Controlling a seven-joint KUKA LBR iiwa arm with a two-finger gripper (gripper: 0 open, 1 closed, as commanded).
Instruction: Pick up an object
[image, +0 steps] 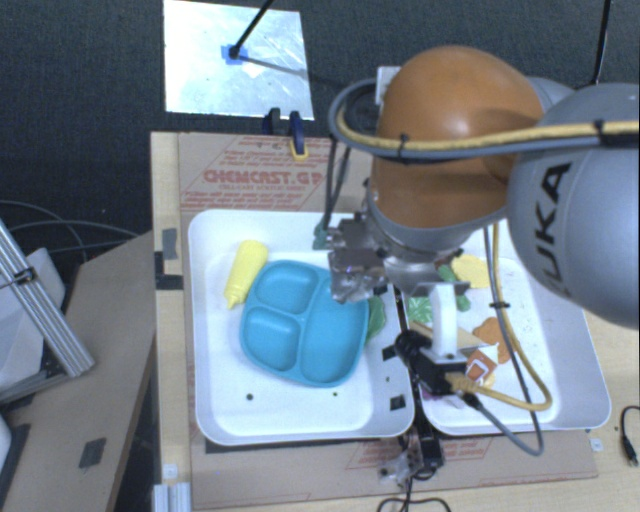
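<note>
A blue divided plate (300, 325) lies in the left bin (225, 400), with a yellow banana-like toy (244, 271) beside its upper left corner. My gripper (350, 283) hangs low over the plate's right rim, near the wall between the two bins. The wrist's metal body hides its tips. A green thing (376, 316) peeks out just right of the plate, under the gripper. In the right bin (570, 395) lie a yellow piece (474, 270), a green piece (424, 309) and an orange piece (491, 331), partly covered by the arm.
The orange wrist band and grey arm fill the upper right and cover much of the right bin. Brown cardboard (255, 175) lies behind the bins, with a shiny sheet (240, 60) further back. A metal frame (40, 310) stands at the left.
</note>
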